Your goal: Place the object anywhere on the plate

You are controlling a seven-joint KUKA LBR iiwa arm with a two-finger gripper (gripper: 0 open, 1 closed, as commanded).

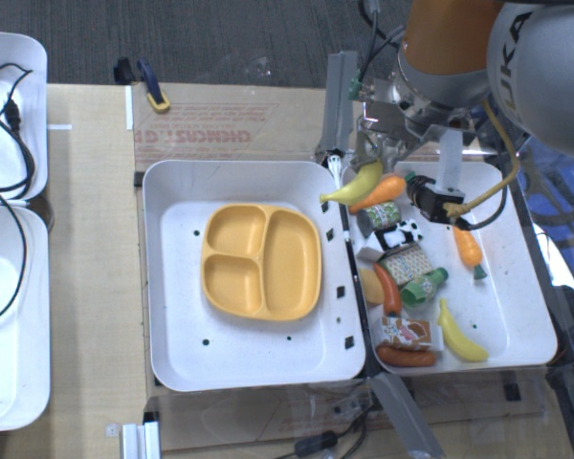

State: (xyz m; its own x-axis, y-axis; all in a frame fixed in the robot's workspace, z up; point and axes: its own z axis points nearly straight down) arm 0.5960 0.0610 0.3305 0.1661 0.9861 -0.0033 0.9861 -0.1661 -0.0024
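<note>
A pale wood-grain table (86,256) carries two shallow white bins with rounded corners. In the left bin (172,285), whose smooth floor is dotted with small dark holes, lies a matte yellow plate (262,261), a rounded square moulded into three compartments, two small ones on its left and one long one on its right. It sits a little above the middle of that bin, with nothing on it. Just past the wall where the two bins meet, a curved yellow banana (356,185) hangs near the upper left corner of the right bin (517,333), directly under the gripper (375,153), with a glossy orange carrot (381,190) lying against it. The banana seems to be held at its upper end, but the fingers are hidden behind the wrist hardware and cables, so whether they truly close on it cannot be told. Below lie a black-and-white cow-patterned piece (394,234), a patterned packet (406,263), a green bottle-shaped toy (423,287), a red sausage (387,290), a small printed carton (407,332) and a second sausage (408,357) at the bin's lower edge. Further right rest a second banana (458,335) and a small orange carrot (469,248). The arm's broad orange band (452,22) and grey casing (540,60) loom above.
</note>
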